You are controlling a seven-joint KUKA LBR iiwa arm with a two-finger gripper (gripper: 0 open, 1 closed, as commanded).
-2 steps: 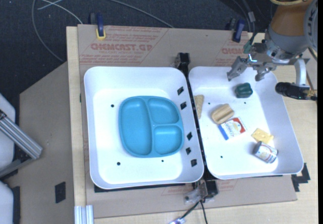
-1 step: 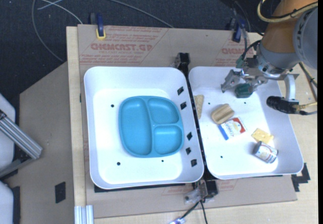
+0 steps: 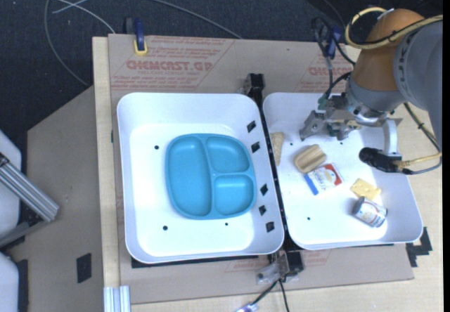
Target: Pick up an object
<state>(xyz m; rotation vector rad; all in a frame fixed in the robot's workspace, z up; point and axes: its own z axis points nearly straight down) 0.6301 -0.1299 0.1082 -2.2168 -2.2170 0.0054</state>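
Observation:
My gripper (image 3: pixel 325 128) hangs over the back part of the right bin (image 3: pixel 404 230), its dark fingers pointing down, a little behind a tan bread-like piece (image 3: pixel 309 158). Nothing shows between the fingers. In front of the bread lies a small white, red and blue packet (image 3: pixel 323 178). Further right lie a yellow block (image 3: pixel 365 189) and a small tin can (image 3: pixel 369 213) on its side. A pale beige item (image 3: pixel 277 147) rests against the bin's left wall.
The left bin (image 3: pixel 140 233) holds a blue divided plate (image 3: pixel 210 175). Black clips line the wall between the bins. The arm's grey and orange body (image 3: pixel 394 57) looms over the right bin's back right corner, with cables around it.

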